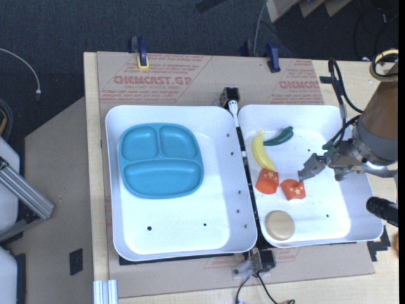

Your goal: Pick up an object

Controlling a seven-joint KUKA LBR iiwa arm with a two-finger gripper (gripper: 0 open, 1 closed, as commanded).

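The gripper (309,169) is poised above the right bin (329,223), near a red block (293,189). Whether anything is grasped cannot be told.

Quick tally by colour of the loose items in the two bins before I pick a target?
Blue: 1, the divided plate in the left bin
Yellow: 1, the banana
Green: 1, the long green piece
Red: 2, red pieces and
Beige: 1, the round piece
Total: 6, five of them in the right bin
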